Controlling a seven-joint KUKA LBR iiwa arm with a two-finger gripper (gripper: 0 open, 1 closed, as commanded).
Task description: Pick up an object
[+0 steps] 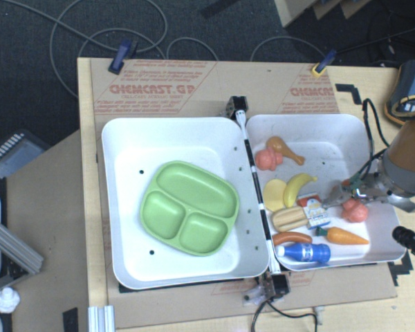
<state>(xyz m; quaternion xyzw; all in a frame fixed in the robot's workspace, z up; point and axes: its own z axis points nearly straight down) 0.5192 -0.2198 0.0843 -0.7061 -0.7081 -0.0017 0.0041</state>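
From my seat I see the gripper (347, 189) low inside the right white bin (332, 126), its dark fingers reaching toward the toys, but I cannot tell whether they are spread or closed, and nothing shows clearly between them. Its tip sits just beside a small red ball (355, 211) and near a red-and-white small piece (311, 203).

The brown board (159, 81) under the bins carries red print that I read as "CHEMCAST GP", repeated at the top left and top right. A blue plastic bottle with a white cap (304, 254) has a label I cannot read.

The grey arm (401, 168) comes in from the right edge, bent down toward the bin's right side.

Other toys in that bin: a yellow banana (297, 187), an orange carrot (346, 237), a tan bread roll (289, 218), a red sausage (291, 238), a pink-and-tan drumstick (277, 151). The left white bin (124, 185) holds a green divided plastic tray (189, 206).
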